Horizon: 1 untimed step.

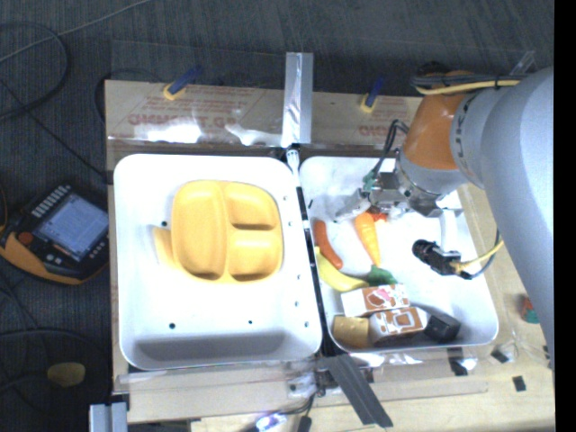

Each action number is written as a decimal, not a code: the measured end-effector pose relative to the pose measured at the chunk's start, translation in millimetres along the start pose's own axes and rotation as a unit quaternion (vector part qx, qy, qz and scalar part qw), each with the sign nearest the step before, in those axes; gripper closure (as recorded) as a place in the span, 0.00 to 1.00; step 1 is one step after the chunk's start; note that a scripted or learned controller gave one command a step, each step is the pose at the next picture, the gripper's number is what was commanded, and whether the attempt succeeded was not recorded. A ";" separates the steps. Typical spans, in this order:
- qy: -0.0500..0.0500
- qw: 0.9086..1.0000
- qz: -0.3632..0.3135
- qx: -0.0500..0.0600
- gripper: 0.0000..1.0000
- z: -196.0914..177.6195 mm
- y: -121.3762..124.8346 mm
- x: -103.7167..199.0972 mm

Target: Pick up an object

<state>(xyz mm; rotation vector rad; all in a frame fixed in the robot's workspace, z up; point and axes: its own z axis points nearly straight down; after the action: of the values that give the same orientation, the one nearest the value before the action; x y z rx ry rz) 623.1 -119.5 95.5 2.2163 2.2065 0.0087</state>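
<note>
The grey arm point(508, 142) comes in from the right of the frame; its orange band point(430, 138) sits over the upper right part of the right bin point(479, 300); the jaws hang low at the top of that bin, just above the fat end of the carrot point(368, 234); I cannot tell if the jaws are wide or narrow, or if they are touching the carrot.

The carrot lies in the upper middle of the right bin, fat end up toward the jaws, thin end pointing down the frame; its green leaves point(381, 275) are at the lower end, just beside a yellow banana point(340, 278); a red-orange sausage shape point(326, 244) lies to the left of the carrot, near the bin's left wall; along the bottom of the bin sit a brown bun point(351, 333), a brown and white carton point(393, 318) and a black block point(442, 328), all close together in a row.

The left bin point(133, 277) holds a yellow plate point(225, 228) with three parts; it lies in the upper middle of that bin.

Both bins rest on the tabletop point(225, 106); two blue clips point(184, 82) sit at its top edge; at the far left of the frame a dark hand-held screen point(65, 230) lies on the floor.
</note>
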 end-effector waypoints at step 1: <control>-0.001 1.000 0.000 -0.001 1.00 -10.2 1.0 -1.1</control>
<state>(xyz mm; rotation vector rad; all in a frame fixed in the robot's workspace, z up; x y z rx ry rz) 623.9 -120.6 105.8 2.2152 2.2045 0.0094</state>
